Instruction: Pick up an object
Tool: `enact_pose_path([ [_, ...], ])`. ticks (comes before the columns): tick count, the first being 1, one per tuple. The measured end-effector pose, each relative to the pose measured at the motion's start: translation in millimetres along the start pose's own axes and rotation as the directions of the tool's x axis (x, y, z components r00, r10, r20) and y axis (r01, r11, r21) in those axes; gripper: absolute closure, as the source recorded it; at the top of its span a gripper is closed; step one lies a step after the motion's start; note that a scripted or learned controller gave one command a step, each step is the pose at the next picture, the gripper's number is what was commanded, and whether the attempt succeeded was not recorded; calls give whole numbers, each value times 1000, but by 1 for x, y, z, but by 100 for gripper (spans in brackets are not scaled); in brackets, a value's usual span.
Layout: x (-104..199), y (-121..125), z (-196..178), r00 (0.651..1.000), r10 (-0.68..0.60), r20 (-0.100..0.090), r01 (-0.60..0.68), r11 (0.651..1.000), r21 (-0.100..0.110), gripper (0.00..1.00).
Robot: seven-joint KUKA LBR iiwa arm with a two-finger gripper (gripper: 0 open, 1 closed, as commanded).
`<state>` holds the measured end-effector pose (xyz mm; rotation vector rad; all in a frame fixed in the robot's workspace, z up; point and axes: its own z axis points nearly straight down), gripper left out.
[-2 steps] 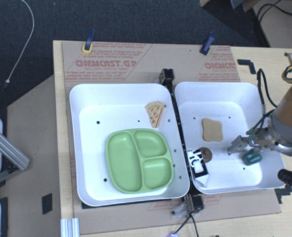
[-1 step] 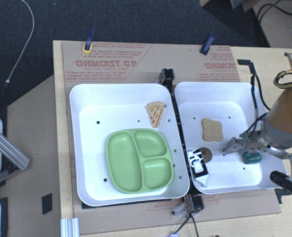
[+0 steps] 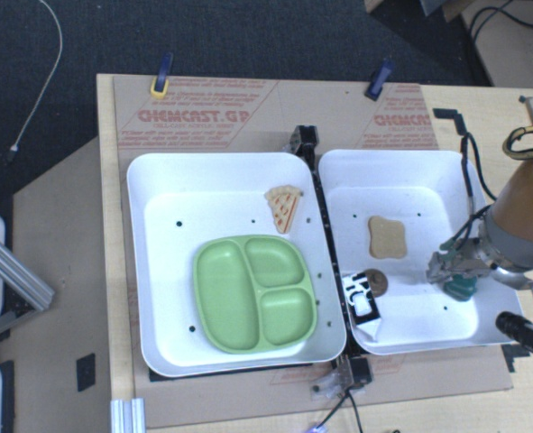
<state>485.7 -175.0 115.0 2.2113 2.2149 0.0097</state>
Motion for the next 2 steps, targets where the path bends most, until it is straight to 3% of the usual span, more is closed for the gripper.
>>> enact_pose_path([
  [2, 0, -5, -102, 1000, 1, 0, -1, 1000, 6, 100],
])
